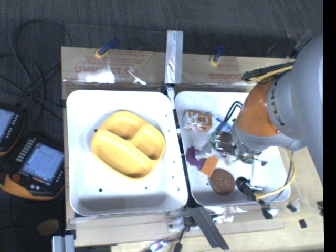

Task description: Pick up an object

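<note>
While the gripper (pixel 223 143) hangs over the right bin (pixel 278 193), its grip state seems unreadable.

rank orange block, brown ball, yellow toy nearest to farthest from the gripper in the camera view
From the gripper in the right bin:
1. Orange block, just below-left of it.
2. Brown ball, below it, slightly farther.
3. Yellow toy, far off in the left bin.

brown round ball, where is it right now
The brown round ball lies in the right white bin, near its front edge, just below the orange block and left of the arm's wrist.
</note>
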Robot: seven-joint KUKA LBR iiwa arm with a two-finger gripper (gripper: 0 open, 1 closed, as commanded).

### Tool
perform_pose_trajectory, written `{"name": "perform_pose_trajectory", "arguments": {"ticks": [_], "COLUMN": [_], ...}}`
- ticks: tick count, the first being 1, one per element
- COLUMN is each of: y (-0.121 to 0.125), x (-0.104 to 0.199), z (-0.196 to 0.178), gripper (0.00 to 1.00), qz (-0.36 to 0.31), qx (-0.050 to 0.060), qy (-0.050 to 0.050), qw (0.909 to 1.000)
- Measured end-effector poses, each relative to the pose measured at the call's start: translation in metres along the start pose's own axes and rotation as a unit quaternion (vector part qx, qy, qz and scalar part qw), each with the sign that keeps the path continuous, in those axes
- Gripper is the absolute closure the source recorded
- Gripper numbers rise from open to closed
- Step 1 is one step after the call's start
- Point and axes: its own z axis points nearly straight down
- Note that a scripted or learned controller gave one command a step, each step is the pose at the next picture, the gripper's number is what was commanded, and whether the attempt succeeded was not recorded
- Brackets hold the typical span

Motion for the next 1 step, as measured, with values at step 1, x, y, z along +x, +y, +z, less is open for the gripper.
{"name": "perform_pose_trajectory", "arguments": {"ticks": [1], "y": [0.0000], "x": [0.0014], "z": [-0.0088], "gripper": [1.00], "qz": [0.000], "qx": [0.001], "qy": [0.002], "qw": [1.0000]}}
